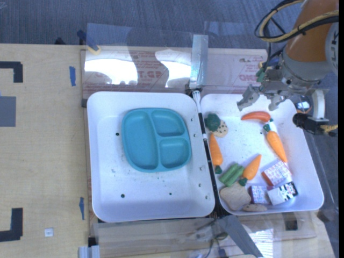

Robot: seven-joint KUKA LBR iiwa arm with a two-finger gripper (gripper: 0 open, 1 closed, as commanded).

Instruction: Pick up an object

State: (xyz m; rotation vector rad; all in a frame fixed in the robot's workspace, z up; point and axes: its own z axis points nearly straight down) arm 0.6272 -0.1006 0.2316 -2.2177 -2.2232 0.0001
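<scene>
Camera view: pincer point(262, 97) over right bin point(314, 168), fingers apart, holding nothing. Red sausage point(256, 116) just below, near bin's top edge. Best to drop straight down, one finger each side, then squeeze gently and lift slowly.

Just one camera here, fixed up above the bench point(37, 144) and tilted down at a slant, far enough back to fit both white bins, the left bin point(102, 198) and the right bin point(309, 165). The arm point(314, 31) pokes in from the upper right corner.
</scene>
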